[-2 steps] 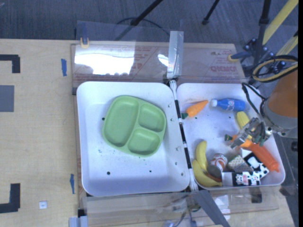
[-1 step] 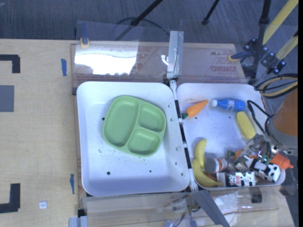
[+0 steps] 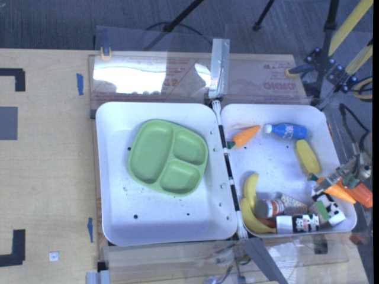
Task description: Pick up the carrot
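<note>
**Chiefly a reach risk: carrot lies across the bin from the gripper**

Nearest, along the right-hand white bin's near wall: a white bottle with a black-and-red label, lying down. A small brown-and-red jar is just behind it. A curved yellow banana sits beside both at the divider.

Mid-bin, right rim: the gripper is low among clutter. Whether it is spread or pressed together, I cannot tell. Nothing is seen held. An orange piece is close by; arm band or toy, unclear. A stubby yellow corn-like piece lies just beyond.

Far left corner: the orange tapered carrot with a green top, tilted, close to the divider wall. A blue plastic bottle with a white cap is just beside its tip.

Likely trouble: the crossing could knock the yellow piece or the bottle. A descent near the divider could clip the wall, or nudge the carrot so that it rolls away.

Left bin: a green divided plastic plate, well apart, no obstacle.
</note>
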{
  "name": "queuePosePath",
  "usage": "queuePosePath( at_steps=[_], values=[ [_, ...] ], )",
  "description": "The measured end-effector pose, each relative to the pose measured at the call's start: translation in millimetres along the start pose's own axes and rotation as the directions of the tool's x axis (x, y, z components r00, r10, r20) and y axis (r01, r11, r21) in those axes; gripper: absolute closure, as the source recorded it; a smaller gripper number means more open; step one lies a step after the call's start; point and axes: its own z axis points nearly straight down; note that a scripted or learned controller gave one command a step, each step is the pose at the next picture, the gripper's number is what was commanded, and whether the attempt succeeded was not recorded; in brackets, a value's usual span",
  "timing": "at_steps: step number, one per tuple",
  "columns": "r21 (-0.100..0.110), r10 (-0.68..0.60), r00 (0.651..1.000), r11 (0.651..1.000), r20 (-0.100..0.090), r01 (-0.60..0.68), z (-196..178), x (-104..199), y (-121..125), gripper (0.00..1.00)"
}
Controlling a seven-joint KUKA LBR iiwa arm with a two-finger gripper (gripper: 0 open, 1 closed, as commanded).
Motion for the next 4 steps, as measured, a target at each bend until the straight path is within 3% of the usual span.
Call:
queuePosePath(
  at_steps=[1, 2, 3, 4],
  values=[
    [0.000, 0.000, 1.000, 1.000, 0.000, 0.000, -0.2, 0.0, 0.1, 0.00],
    [0.000, 0.247, 0.969, 0.969, 0.001, -0.247, -111.9, -26.9, 48.7, 0.00],
    [0.002, 0.148, 0.989, 0.989, -0.002, -0.148, 4.5, -55.5, 102.2, 0.00],
    [0.002, 0.148, 0.989, 0.989, -0.002, -0.148, 4.2, -55.6, 102.4, 0.00]
  ],
)
